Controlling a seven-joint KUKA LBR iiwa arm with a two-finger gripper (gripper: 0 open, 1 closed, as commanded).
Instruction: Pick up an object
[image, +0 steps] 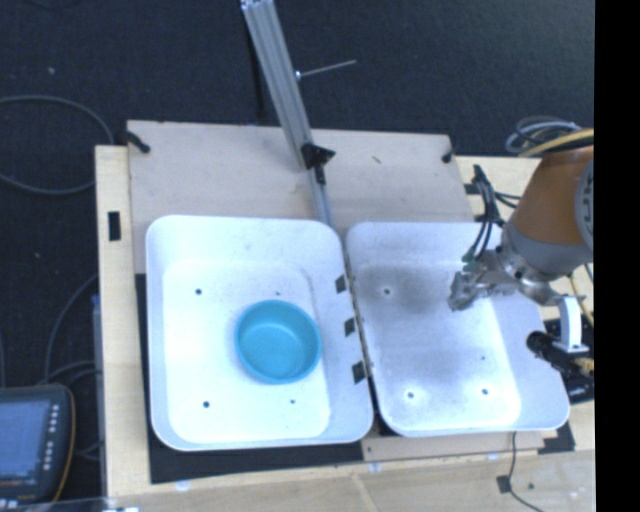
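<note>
Blue bowl (278, 341) sits in the left bin (170, 250), well apart from the gripper (462, 292) hovering over the right bin (440, 400). Whether the gripper is spread, I cannot tell. Best play: cross left, straddle the bowl's rim, pinch one wall.

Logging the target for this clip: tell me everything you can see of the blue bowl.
The blue bowl is a small round bowl, light blue, smooth like plastic. It stands upright with its mouth up and nothing visible inside. It rests on the floor of the left bin, slightly toward the near side, apart from the walls. Nothing else touches it; the gripper is over the right bin.
</note>
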